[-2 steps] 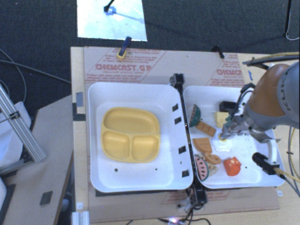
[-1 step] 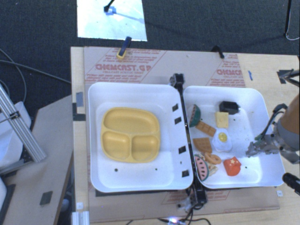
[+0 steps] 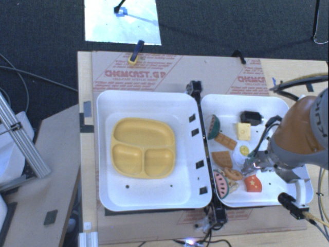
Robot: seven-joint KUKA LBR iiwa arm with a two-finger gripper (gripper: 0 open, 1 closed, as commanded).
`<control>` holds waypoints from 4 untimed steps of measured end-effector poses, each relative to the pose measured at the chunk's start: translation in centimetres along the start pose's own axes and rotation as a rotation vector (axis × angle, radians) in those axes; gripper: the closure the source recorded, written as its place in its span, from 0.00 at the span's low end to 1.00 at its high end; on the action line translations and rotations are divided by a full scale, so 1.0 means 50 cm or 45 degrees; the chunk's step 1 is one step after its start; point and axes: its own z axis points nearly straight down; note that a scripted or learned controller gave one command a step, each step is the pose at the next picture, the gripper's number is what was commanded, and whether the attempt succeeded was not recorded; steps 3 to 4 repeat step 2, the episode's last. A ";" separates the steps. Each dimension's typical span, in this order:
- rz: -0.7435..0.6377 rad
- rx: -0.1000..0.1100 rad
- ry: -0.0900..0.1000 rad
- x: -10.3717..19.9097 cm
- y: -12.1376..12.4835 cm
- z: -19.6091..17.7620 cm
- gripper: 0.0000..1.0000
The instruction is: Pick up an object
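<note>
Clearly risking a miss: hovering low over crowded toy food (image 3: 230,163) in the right bin (image 3: 226,103), with the gripper (image 3: 253,164) beside a red piece (image 3: 253,183) and yellow egg-like piece (image 3: 243,150). Cannot tell the fingers' state. Possibly nudging neighbours. Lying left, well apart: yellow divided plate (image 3: 144,147) in the left bin (image 3: 110,138) on the table (image 3: 90,76).

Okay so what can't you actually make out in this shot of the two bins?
- Claw: too small and blurred in the camera view to tell open from shut, or touching the toy food.
- Right bin: its right side is hidden under the arm.
- Black item: too small to identify.
</note>
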 end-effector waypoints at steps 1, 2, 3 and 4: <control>0.010 -0.005 -0.006 -0.024 0.007 -0.047 1.00; 0.002 -0.001 -0.002 0.077 0.000 0.000 1.00; 0.002 -0.001 -0.002 0.077 0.000 0.000 1.00; 0.002 -0.001 -0.002 0.077 0.000 0.000 1.00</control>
